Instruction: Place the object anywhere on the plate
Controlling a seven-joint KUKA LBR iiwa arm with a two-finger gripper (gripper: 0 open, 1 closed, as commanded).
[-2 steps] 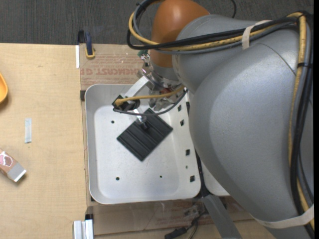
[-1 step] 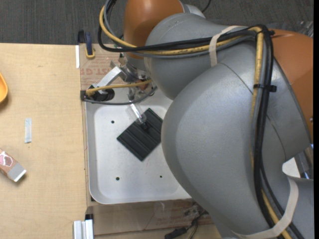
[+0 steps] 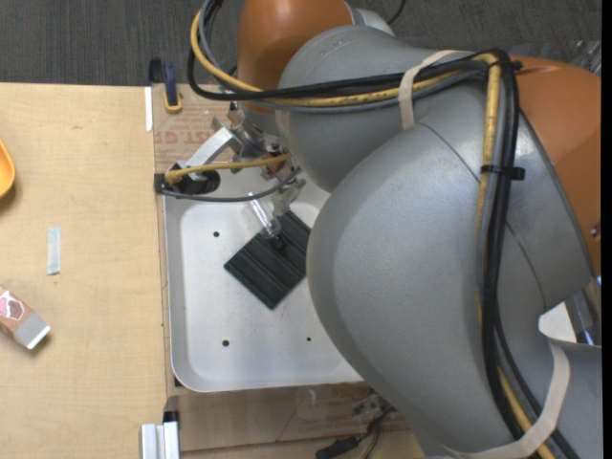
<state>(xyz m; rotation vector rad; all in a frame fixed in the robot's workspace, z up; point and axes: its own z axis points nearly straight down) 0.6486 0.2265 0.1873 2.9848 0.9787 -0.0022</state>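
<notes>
The black ribbed object, a flat rectangular pad with ridges on its top face, lies inside the white bin, in the bin's upper middle part. It sits turned at a slant to the bin's walls, so its corners point up, down, left and right in the camera view; its long axis runs from the lower left to the upper right, and the ridges run along that same line. Its upper right end passes under the grey arm, so the full length cannot be seen. Right at the pad's upper edge stands the tool, with pale metal parts reaching down to the pad; whether it is open or closed cannot be told from here. Above the pad, a yellow cable and a black one run leftward from the wrist to the bin's upper left corner. Left of the bin lies the bare wooden table, with a small grey strip well apart from the pad and a red-and-white packet further down.
</notes>
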